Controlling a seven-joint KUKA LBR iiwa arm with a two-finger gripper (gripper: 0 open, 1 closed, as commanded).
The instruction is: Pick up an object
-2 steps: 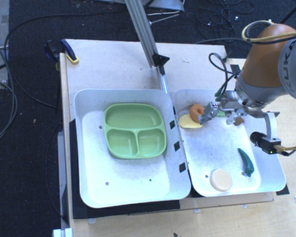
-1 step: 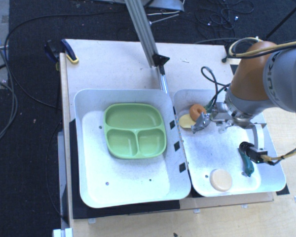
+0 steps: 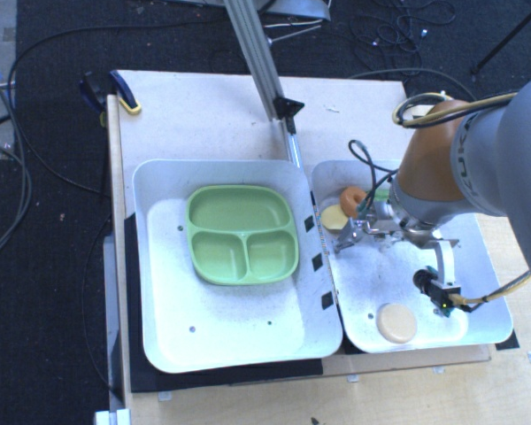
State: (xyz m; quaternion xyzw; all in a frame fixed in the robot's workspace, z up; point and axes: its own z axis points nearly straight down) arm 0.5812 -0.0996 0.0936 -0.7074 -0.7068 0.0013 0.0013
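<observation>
- Right now I see my arm (image 3: pixel 460 162) reaching into the right bin (image 3: pixel 478 326) from its right side.
- My gripper (image 3: pixel 358 230) is low, near the bin's top left corner.
- Two small things lie there: a pale yellow piece (image 3: pixel 333 218) and an orange piece (image 3: pixel 350 199) just behind it, touching or almost touching.
- The gripper's tip is just beside the yellow piece. I cannot tell how the jaws stand, because the metal parts blur together.
- I see nothing clearly caught, so I judge this to be the reaching step, not the lifting step.
- A round cream thing (image 3: pixel 396 322) sits near the bin's bottom edge, well apart from the gripper.
- The left bin (image 3: pixel 159 326) carries a green tray (image 3: pixel 243 234) with three parts, nearer its top edge.
- Next, I think the gripper must get around the yellow piece, squeeze it, then go straight up.
- The bin wall is close, so the piece could slip away.
</observation>
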